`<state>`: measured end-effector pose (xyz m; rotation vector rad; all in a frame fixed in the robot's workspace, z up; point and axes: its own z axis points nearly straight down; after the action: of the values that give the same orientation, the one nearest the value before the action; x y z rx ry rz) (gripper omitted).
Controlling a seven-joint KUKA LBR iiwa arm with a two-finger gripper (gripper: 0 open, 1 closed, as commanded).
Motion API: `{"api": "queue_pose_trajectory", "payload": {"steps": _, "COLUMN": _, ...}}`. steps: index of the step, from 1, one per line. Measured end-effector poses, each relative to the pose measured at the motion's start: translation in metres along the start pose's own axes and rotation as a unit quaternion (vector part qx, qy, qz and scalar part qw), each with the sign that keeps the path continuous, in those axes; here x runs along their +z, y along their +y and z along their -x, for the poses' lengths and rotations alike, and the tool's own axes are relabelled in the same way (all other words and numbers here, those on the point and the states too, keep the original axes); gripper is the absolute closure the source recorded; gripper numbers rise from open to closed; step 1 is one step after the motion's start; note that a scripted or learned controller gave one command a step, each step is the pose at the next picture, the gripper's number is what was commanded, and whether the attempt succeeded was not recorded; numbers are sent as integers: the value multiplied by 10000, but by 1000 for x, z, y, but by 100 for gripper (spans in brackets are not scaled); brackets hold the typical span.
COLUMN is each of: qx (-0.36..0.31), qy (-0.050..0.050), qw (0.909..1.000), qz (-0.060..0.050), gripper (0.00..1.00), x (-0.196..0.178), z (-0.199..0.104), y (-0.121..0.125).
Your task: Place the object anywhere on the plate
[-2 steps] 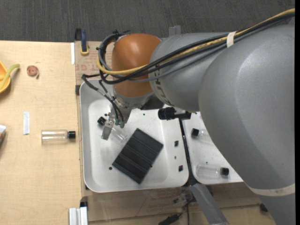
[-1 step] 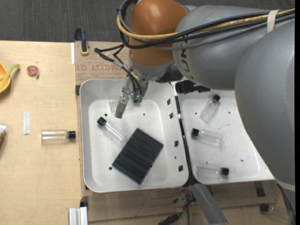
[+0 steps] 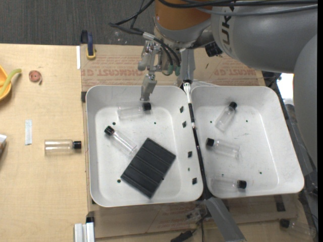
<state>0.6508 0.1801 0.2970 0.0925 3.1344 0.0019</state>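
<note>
A black ribbed plate (image 3: pixel 149 167) lies flat at the front of the left bin (image 3: pixel 96 150). A clear vial with a black cap (image 3: pixel 132 111) lies at the back of this bin. My gripper (image 3: pixel 148 96) hangs right over its capped end, low and close to it. A second clear vial (image 3: pixel 119 139) lies just left of the plate, black cap toward the back left. The arm's orange band (image 3: pixel 181 9) sits above the bins' back edge.
The right bin (image 3: pixel 282 150) holds three more capped vials (image 3: pixel 225 115), (image 3: pixel 222 147), (image 3: pixel 233 184). Another vial (image 3: pixel 62 145) lies on the wooden bench left of the bins. A black divider edge (image 3: pixel 192 135) runs between the bins.
</note>
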Motion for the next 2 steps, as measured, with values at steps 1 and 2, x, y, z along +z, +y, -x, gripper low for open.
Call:
{"api": "queue_pose_trajectory", "payload": {"steps": 1, "qx": -34, "qy": 8, "qw": 10000, "qz": -7, "gripper": 0, "x": -110, "z": -8, "y": -79}}
{"api": "queue_pose_trajectory", "payload": {"steps": 2, "qx": -829, "qy": 1, "qw": 9966, "qz": -7, "gripper": 0, "x": -146, "z": 11, "y": -198}}
